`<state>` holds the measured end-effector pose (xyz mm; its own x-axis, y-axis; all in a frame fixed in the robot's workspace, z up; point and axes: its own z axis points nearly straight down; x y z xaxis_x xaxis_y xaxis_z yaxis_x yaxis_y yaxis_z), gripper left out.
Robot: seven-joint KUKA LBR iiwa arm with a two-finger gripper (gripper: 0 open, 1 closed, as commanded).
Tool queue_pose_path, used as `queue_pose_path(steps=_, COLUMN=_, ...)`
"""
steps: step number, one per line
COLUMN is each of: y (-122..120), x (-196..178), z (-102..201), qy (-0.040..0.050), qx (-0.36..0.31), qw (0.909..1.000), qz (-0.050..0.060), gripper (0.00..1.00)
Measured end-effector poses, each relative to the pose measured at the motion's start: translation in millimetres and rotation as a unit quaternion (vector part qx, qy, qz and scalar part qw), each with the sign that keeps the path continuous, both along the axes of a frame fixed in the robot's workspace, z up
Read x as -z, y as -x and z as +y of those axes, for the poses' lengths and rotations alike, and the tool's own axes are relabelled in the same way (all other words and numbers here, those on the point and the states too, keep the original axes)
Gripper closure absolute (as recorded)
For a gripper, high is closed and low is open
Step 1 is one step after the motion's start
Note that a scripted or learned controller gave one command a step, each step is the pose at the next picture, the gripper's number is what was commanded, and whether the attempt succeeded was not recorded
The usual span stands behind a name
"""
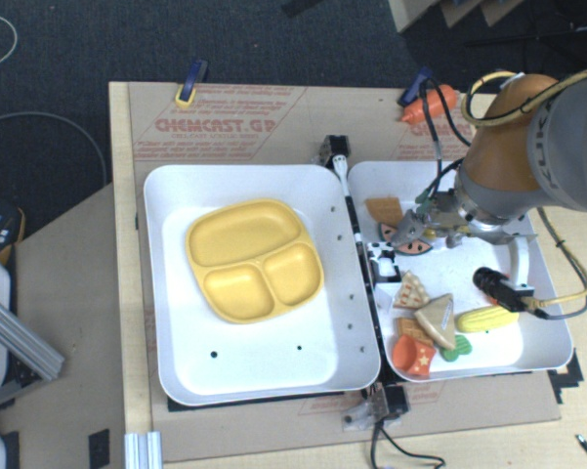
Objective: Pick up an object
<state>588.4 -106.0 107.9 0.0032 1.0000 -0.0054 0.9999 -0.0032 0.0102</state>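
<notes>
Dark carpet surrounds my bench (132, 262), whose brown board top carries red printing that I read as "CHEMCAST GP" above the left bin, with smaller lines I cannot make out; fainter red print repeats at the upper right. A yellow-and-blue clamp (188, 84) grips the board's far edge, an orange one (422, 106) sits at the far right corner.

From my screen, the left bin (176, 350) holds a yellow divided plate (255, 259) with three compartments, lying flat near the bin's far half. The right bin (542, 345) holds the loose toy food: a brown piece (382, 208) near the far wall, a corn cob (488, 318) towards the right, a tan wedge (437, 319) beside it, a pizza-like slice (410, 289), and an orange piece with a star (413, 356) at the near wall, touching something green (456, 350).

My arm (527, 154) reaches over the right bin, and the gripper (417, 229) is low over a small round reddish piece (417, 246) by the divider. Whether the gripper is spread or closed, or has hold of anything, I cannot tell.
</notes>
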Motion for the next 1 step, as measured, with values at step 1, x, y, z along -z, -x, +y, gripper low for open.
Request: queue_pose_path(steps=1, y=-4.1, x=18.3, z=-6.8, qy=0.0040, qx=0.001, qw=1.0000, qz=-0.003, gripper=0.00)
